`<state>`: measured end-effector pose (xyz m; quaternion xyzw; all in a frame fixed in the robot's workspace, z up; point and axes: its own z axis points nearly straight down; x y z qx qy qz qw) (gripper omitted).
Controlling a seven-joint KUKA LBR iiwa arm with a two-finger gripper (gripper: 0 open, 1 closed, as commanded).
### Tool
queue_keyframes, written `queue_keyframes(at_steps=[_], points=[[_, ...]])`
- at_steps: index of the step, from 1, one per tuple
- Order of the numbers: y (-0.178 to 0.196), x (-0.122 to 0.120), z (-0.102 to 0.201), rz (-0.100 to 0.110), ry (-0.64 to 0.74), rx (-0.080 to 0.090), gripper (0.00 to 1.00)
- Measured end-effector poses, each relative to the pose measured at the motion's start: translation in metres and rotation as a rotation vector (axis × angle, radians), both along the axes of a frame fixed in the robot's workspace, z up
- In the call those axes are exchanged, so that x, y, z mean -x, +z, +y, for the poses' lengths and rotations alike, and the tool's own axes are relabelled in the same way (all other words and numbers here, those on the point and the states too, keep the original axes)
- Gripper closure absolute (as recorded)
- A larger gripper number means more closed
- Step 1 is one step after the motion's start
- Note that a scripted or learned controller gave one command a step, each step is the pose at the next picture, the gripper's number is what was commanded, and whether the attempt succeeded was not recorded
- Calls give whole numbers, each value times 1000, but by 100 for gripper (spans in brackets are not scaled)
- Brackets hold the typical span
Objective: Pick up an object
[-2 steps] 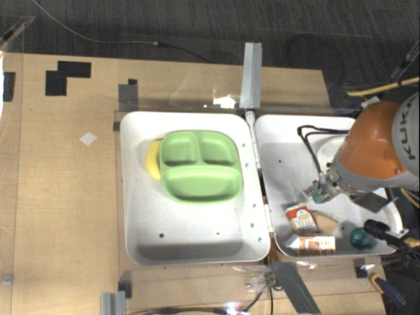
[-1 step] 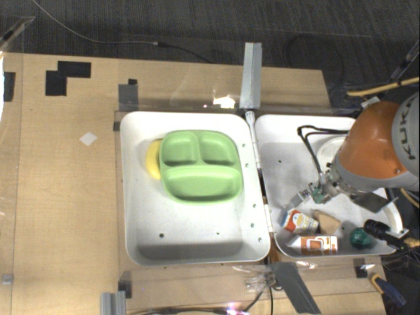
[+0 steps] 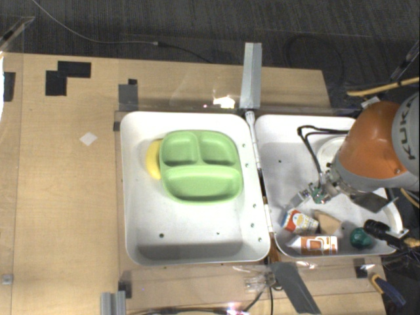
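On the wooden bench [image 3: 65,195], two white bins. In the left bin [image 3: 190,235], a large green divided plate [image 3: 200,166], covering most of a yellow thing [image 3: 152,161] at its left edge. Over the right bin [image 3: 282,169], the grey and orange arm [image 3: 371,149], reaching in from the right and hiding a good part of the far right corner.

Likely targets, all crowded into the near part of the right bin: an orange and white can [image 3: 318,244] lying on its side against the near wall, a small carton with a red top [image 3: 300,222] just beside it, a brown block [image 3: 328,223] touching or almost touching both, and a dark green small thing [image 3: 359,238] further right.

Risks from here, as a judgement only:
- Coming down between carton and block and closing on nothing, because of the tight packing.
- Pushing the can harder against the near wall instead of lifting it, since round and lying flat.
- Catching the black cable loop [image 3: 308,133] at the far side of the bin during the lift.

Finally the gripper [image 3: 317,194]: small in the view, just far of the carton and the block, apparently above them. Open or closed, and in contact or not: impossible to tell. Nothing visibly held.
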<state>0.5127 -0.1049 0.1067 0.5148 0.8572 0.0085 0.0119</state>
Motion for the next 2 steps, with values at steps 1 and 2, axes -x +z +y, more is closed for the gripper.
queue_keyframes(at_steps=[1, 2], points=[[12, -2, 1, -6, 0, -1, 100], [11, -2, 1, -5, 0, -1, 0]])
